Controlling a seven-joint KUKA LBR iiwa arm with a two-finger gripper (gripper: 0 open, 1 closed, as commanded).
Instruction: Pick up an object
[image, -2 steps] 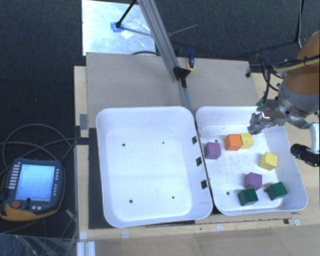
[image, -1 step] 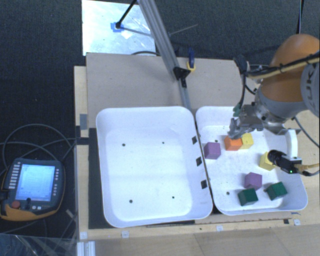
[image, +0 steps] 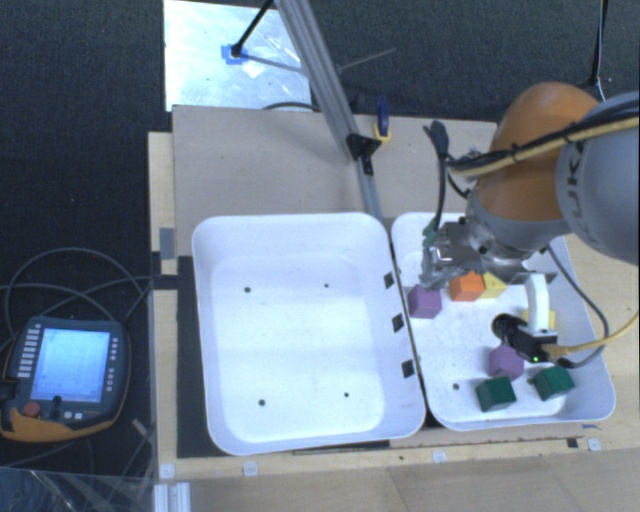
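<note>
My gripper (image: 432, 275) hangs low in the right bin (image: 580, 405), near its left wall, directly above a purple block (image: 425, 301). An orange block (image: 467, 288) and a yellow block (image: 494, 285) lie just right of the gripper, partly under the wrist. A second purple block (image: 505, 361) sits further toward the front, with two dark green blocks (image: 495, 393) (image: 552, 382) near the bin's front edge. Nothing shows between the fingers.
The left bin (image: 215, 300) lies beside the right one, with a row of black clips along the shared wall. A slanted metal pole (image: 335, 95) crosses the back of the bench. A teach pendant (image: 62, 375) rests on the floor at left.
</note>
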